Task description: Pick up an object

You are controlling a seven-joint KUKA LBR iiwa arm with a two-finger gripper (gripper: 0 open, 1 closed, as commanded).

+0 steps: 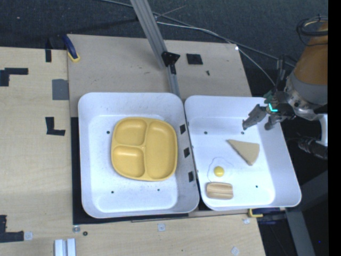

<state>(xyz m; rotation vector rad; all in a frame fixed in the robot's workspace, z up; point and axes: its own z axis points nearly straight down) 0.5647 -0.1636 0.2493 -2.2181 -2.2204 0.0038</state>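
Three small food-shaped pieces lie in the right bin [277, 159]: a tan wedge [245, 150] like a slice of bread or cheese, flat on the floor toward the middle with its point aimed up-left; a fried egg [218, 169], white with a round yellow yolk, just below and left of the wedge; and a short brown bun-like roll [219, 190] near the bin's front wall, just beneath the egg. None touches another. The gripper [260, 117] hangs over the bin's upper right part, above the wedge and apart from it, its two dark fingers spread with nothing between them. A yellow divided plate [144, 148] sits in the left bin [90, 143].
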